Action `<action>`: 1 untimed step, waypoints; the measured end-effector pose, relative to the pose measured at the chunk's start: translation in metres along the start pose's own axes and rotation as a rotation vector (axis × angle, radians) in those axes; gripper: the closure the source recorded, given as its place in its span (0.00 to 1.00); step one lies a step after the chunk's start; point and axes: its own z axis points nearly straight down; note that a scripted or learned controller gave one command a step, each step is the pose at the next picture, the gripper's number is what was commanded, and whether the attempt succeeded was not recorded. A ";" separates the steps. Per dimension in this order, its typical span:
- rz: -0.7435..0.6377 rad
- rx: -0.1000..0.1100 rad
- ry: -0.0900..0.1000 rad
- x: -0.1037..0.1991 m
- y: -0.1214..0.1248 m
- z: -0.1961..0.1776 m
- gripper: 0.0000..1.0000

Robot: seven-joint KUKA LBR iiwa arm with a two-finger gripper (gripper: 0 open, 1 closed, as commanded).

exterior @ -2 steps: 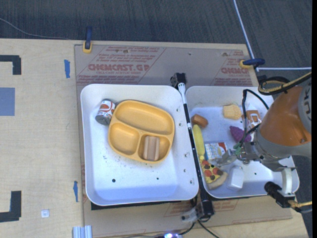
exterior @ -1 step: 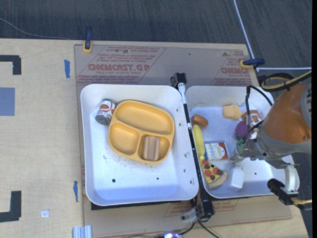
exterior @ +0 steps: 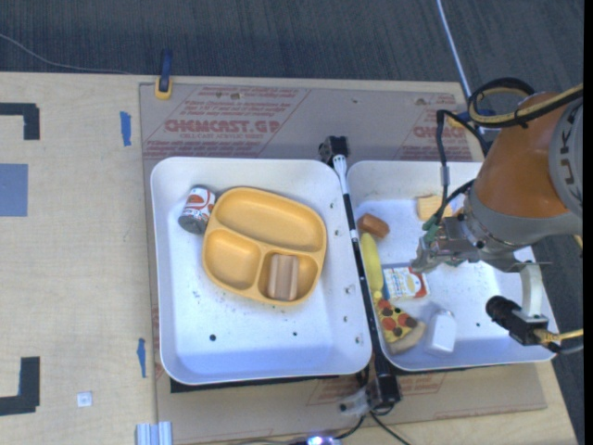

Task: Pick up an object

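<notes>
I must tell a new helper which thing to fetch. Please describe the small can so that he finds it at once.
Look at the left white bin, which holds a yellow divided plate. The can lies on its side by the plate's upper left edge, near the bin's far left corner. It is the only red and silver metal thing there; the brown block sits inside the plate.

In the left bin [exterior: 176,341], a yellow tray [exterior: 264,244] filled the middle and a can [exterior: 195,209] lay touching its upper-left edge, leaving bare floor along the front and the left side. The right bin [exterior: 482,355] was crowded along its left wall by a sausage [exterior: 373,224], a banana [exterior: 372,262], a carton [exterior: 405,284] and a pizza slice [exterior: 400,327]. A white block [exterior: 441,332] sat just beside the slice, and the arm [exterior: 523,179] overhung the bin's upper right.
</notes>
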 end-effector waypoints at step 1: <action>0.000 0.000 0.000 0.068 0.038 0.000 1.00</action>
